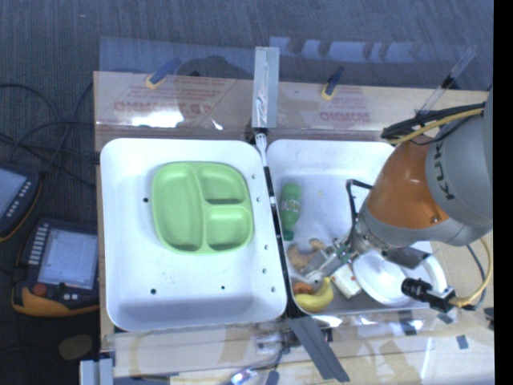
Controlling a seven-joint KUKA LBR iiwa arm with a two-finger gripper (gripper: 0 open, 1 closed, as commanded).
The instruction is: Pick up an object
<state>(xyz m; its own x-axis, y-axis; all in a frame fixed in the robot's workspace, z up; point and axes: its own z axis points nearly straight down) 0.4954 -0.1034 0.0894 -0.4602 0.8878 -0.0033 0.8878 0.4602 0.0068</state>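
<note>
Two white bins sit side by side; the gripper (325,257) hangs low in the right bin (321,155), among a banana (315,297), a green bottle (289,203) and a white plate (383,281). Whether its fingers are apart or together, I cannot tell. A green divided tray (202,206) lies in the left bin (120,239).

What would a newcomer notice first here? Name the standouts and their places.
First the bright green divided plate, alone in the left bin. Then the arm's orange band over the right bin, with its hand low among clutter there: a green bottle by the divider and a yellow banana at the near edge.
</note>
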